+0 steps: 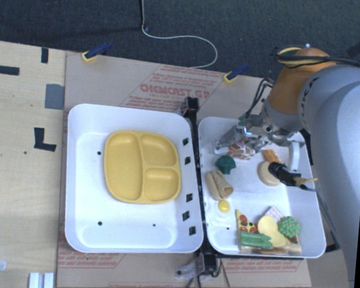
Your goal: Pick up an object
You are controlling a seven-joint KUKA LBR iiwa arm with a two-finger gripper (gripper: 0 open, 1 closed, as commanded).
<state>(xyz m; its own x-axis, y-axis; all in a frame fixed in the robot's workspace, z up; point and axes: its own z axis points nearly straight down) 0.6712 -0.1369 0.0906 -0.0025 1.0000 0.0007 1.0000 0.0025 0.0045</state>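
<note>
My gripper point(242, 138) is low over the far left part of the right bin point(315, 216). It hangs right above a small red and white item point(243, 152); I cannot make out any contact between them. Just in front of it lies a dark green piece point(225, 164), and a tan roll point(219, 184) lies nearer still. A beige round piece point(268, 174) and a small orange piece point(270, 156) sit to the gripper's right.
The left bin point(81, 181) holds a yellow divided plate point(143, 167). At the right bin's near end lie a small yellow ball point(224, 206), a pizza slice point(244, 223), a broccoli floret point(289, 227) and a green bean pod point(254, 241). The grey arm point(340, 124) covers the bin's right side.
</note>
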